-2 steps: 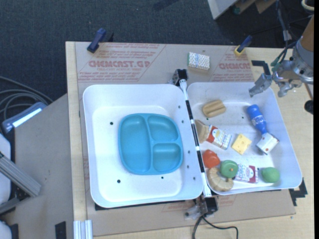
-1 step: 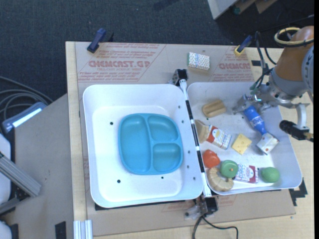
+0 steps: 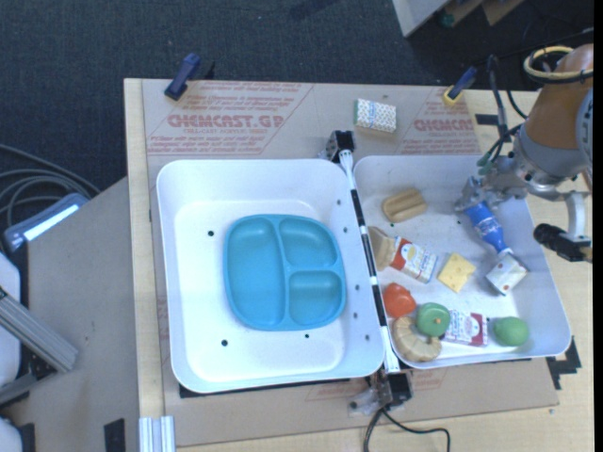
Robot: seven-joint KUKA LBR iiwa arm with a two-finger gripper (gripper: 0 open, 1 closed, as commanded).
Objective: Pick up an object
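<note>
At the right bin's [image 3: 556, 295] far edge, pincer [image 3: 474, 199] over blue bottle [image 3: 487, 226], finger state indiscernible, arm cut off.

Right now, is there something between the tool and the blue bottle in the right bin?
Nothing visible stands between them. The tool is right at the upper end of the blue bottle; the nearest neighbours, the bread roll and the cheese wedge, lie apart to the sides.

A blue tray [image 3: 283, 271] is seen in the left bin [image 3: 179, 252]. In the right bin [image 3: 546, 299], a blue bottle [image 3: 487, 226] is met by the gripper [image 3: 478, 199] at its upper end; cheese [image 3: 456, 273] and a carton [image 3: 506, 276] lie just below the bottle.
</note>
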